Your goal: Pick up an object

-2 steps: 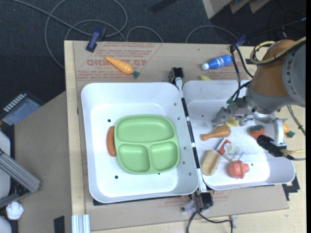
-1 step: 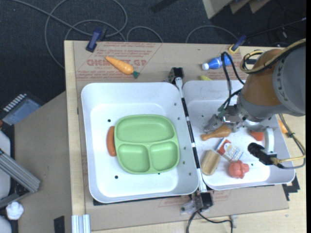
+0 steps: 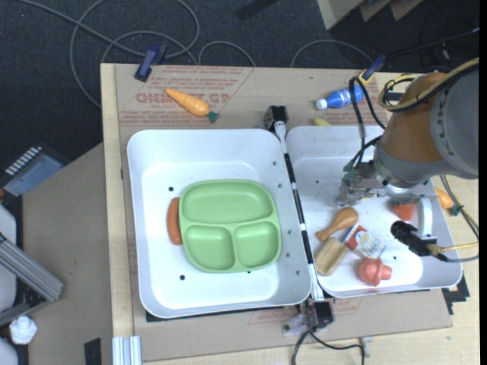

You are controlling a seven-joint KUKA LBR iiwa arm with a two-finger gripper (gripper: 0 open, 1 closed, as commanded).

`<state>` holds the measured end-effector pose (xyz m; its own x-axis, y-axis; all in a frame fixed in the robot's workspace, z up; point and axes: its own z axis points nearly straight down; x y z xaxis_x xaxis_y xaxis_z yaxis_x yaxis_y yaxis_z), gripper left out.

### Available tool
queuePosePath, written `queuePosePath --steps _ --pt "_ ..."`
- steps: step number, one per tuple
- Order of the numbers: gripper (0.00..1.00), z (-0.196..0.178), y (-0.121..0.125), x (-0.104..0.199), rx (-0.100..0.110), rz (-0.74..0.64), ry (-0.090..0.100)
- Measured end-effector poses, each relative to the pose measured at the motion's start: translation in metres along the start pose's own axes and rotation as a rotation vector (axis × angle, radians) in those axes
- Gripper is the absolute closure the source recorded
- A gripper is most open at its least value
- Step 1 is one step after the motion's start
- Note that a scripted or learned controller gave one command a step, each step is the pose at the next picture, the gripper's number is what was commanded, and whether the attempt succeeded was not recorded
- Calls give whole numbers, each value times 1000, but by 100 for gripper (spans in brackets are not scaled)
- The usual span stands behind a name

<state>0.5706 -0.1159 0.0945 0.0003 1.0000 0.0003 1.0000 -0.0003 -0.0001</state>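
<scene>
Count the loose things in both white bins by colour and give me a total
Green: 1, the divided plate
Orange: 1, the sausage beside it
Tan: 1, the wooden piece
Pink-red: 1, the toy
White packet: 1
Total: 5

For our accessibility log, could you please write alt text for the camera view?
The grey-and-orange arm reaches into the right bin, above a wooden spoon and a red toy. The left bin holds a green divided plate.
</scene>
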Motion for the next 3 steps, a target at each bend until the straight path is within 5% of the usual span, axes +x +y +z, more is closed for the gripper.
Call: queuePosePath --steps 1,2,3 --pt "0 0 0 0 0 0 0" --pt "0 10 -36 10 3 0 1" --pt "100 0 -36 10 -1 1 0"
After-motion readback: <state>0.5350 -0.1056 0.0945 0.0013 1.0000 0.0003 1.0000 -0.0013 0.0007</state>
